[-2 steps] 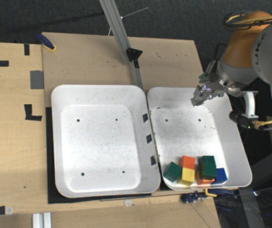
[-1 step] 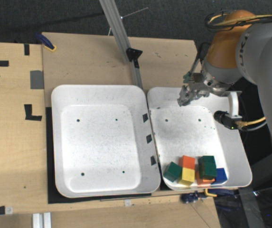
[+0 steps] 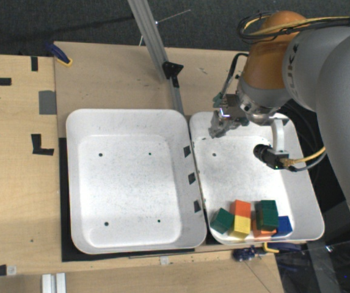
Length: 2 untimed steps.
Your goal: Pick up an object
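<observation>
Several small blocks lie clustered at the near edge of the right bin (image 3: 223, 170): a green one (image 3: 223, 220), an orange one (image 3: 242, 208), a yellow one (image 3: 241, 226), a dark green one (image 3: 267, 213) and a blue one (image 3: 283, 225). My gripper (image 3: 218, 127) hangs over the far left corner of that bin, well away from the blocks. Nothing is visible between its fingers.
The left bin (image 3: 129, 176) sits beside the right one, their rims touching. A slanted metal pole (image 3: 153, 32) crosses the bench behind the bins. A black cable fitting (image 3: 269, 154) dangles from the wrist over the right bin.
</observation>
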Available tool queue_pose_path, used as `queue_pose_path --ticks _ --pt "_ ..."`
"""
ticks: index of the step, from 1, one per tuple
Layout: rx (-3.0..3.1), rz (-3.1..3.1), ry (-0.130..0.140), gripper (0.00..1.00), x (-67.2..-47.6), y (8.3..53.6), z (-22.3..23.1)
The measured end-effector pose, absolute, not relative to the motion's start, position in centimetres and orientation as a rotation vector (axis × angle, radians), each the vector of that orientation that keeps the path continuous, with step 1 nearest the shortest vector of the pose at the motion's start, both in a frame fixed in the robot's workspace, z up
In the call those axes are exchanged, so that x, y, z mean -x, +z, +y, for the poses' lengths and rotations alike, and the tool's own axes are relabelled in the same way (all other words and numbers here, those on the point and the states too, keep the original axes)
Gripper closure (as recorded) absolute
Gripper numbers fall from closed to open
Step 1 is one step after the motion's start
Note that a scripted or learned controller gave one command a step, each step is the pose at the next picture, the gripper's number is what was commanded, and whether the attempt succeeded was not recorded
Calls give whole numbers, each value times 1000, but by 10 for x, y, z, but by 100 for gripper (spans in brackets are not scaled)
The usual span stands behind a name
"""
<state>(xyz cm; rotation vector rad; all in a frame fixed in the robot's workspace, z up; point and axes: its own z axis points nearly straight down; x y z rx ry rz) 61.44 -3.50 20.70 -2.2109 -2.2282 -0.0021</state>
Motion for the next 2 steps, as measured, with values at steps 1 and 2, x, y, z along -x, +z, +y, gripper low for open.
queue_pose_path --ticks 1,2 --pt "2210 -2229 -2 100 -610 220 28" --pt "2212 -2229 -2 100 -601 231 77"
